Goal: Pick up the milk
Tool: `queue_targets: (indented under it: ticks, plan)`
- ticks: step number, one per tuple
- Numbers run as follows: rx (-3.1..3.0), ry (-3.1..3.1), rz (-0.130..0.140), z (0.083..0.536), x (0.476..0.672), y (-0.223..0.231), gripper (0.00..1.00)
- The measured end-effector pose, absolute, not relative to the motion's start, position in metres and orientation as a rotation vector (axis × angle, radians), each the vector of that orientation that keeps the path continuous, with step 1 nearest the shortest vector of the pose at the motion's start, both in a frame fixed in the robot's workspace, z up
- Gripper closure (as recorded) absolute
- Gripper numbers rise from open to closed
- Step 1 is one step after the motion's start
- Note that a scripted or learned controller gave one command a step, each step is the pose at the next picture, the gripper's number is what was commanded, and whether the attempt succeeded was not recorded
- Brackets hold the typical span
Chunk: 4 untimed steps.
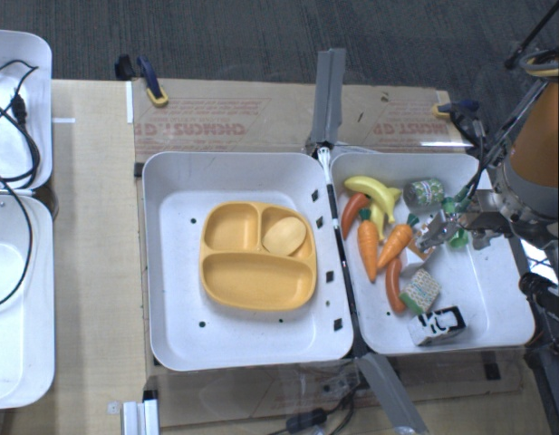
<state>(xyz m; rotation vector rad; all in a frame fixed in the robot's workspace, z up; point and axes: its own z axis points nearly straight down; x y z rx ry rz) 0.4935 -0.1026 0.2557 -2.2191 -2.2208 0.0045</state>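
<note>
- Milk carton (439, 324): small white box with black markings, lying tipped on its side in the near right corner of the right bin (496, 320), close to the front wall. Details of the print too small to read.
- Nothing touches the carton; closest neighbour is a green-and-tan block (420, 287), just up and left of it.
- Gripper (439, 231): low over the middle of the right bin, reaching in from the right, well apart from the carton. Whether it is open or closed, cannot tell; metal parts blur together with bits of green at the tip. No object clearly held.
- Arm (537, 152): orange band visible at the right edge, above the bin's far right corner.
- Other items in the right bin: banana (374, 191) near the far left corner; three carrots (368, 250) with green tops angled beside and below it; a reddish piece (352, 212) along the left wall; a greenish can (425, 192) lying by the far wall.
- Left bin (170, 270): holds a yellow divided plate (257, 282), roughly centred, with a pale round piece (284, 236) in its upper right compartment.
- Both bins sit side by side on the bench (89, 243), walls touching.
</note>
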Motion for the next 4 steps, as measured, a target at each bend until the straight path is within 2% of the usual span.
queue_targets:
  ticks: [1,2,3,4]
  plan:
    - [-1.962,-2.453,0.003,0.344,0.49,-0.128,0.0]
    - [-1.822,-2.556,0.003,0.246,0.524,-0.113,0.0]
    - [-1.852,-2.535,0.003,0.171,0.548,-0.155,0.0]
    - [-2.082,-2.351,0.003,0.213,0.508,-0.187,0.0]
